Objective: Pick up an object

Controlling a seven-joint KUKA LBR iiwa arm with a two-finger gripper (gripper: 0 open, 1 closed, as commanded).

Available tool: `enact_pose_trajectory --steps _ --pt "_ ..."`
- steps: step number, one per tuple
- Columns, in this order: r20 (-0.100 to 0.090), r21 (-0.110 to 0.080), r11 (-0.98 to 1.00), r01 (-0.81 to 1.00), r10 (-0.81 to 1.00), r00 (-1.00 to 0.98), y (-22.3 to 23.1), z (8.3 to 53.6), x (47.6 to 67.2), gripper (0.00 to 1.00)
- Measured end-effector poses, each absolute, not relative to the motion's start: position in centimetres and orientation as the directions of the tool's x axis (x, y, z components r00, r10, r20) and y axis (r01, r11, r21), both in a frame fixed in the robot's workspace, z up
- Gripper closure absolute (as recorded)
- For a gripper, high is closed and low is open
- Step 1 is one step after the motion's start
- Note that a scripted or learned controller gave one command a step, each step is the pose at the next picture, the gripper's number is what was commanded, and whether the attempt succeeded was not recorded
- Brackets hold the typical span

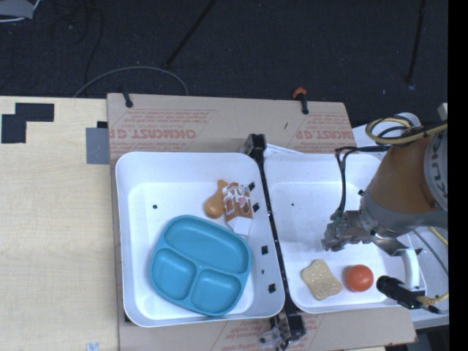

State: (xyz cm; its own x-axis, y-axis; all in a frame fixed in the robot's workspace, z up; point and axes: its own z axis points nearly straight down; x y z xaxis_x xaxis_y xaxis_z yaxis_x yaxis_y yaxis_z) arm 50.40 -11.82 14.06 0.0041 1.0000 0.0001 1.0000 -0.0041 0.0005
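A tan slice of toy bread (322, 279) lies near the front of the right bin (307, 196). A red tomato-like ball (358, 278) rests just to its right. My gripper (338, 237) hangs over the right bin, a little above and behind the bread and the ball, with nothing seen between its fingers. In the left bin (135, 196) lies a blue divided plate (199, 264), with an orange and brown toy (228, 200) behind it.
A black divider bar (265, 218) runs between the two bins. The arm's orange band (401, 178) and cables (391, 128) sit over the right bin's far right side. Cardboard (219, 123) lies under both bins.
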Motion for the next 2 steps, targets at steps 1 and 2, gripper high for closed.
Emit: enact_pose_trajectory --steps 1,2 --pt "0.0 0.001 0.001 1.0 1.0 -0.001 -12.3 18.4 50.8 1.0" --pt "0.0 0.002 0.001 1.0 1.0 -0.001 -12.7 22.6 50.9 1.0"
